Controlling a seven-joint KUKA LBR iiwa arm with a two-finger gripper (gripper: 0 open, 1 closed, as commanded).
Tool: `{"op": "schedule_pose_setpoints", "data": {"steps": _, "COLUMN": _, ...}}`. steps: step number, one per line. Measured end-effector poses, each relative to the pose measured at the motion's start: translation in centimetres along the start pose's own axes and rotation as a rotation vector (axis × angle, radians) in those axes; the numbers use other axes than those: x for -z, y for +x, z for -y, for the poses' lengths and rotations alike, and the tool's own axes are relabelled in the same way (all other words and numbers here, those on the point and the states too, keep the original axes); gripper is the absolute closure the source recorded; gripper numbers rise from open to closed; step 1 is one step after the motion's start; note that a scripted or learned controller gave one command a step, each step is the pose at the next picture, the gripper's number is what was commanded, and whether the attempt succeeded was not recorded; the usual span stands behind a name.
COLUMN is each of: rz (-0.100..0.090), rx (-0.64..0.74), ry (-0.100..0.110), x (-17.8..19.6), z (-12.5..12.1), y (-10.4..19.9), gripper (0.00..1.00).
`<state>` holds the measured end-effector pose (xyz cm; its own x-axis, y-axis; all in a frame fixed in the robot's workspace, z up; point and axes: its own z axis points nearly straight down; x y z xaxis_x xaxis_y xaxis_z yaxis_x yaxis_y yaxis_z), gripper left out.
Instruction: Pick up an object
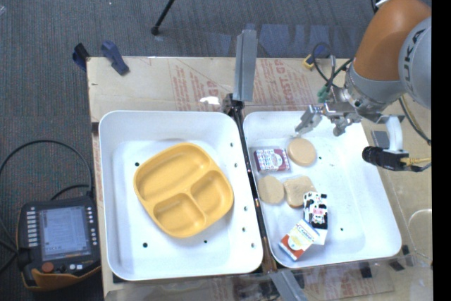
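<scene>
Starting at the far left, down on the floor, there's the control pad (62,235) with its screen, cable looping above it. Moving onto the bench, the left bin (113,151) carries one thing, a yellow plate (183,188) with three compartments, lying flat and turned at an angle near the bin's middle. A grey upright post (245,67) stands behind the seam where the two bins meet. Now over to the right bin (366,208), where the pickings are: a small maroon packet (271,159) near the bin's left wall, a round tan biscuit (302,151) just beside it on the right, and below those two more tan biscuits, one round (270,189) and one squarer (297,189), touching each other. Just right of and below that pair sits a black-and-white cow toy (316,209), and against its lower edge a little carton (301,238) with orange and white on it, tilted toward the front. And here's me, my gripper (324,120) over the back of the right bin, above and to the right of the upper round biscuit: my two fingers (307,120) are spread apart, pointing down and leftward, with nothing between them and nothing touched. My orange band (391,35) and grey arm fill the upper right corner.
</scene>
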<state>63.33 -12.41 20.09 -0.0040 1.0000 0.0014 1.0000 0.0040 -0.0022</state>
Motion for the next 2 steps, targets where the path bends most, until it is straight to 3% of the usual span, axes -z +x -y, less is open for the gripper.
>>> {"op": "schedule_pose_setpoints", "data": {"steps": 1, "rz": -0.001, "rx": 0.058, "ry": 0.002, "x": -9.1, "z": 5.7, "y": 0.6, "gripper": 0.00}}
{"op": "schedule_pose_setpoints", "data": {"steps": 2, "rz": -0.001, "rx": 0.107, "ry": 0.002, "x": -11.5, "z": 11.2, "y": -0.5, "gripper": 0.00}}
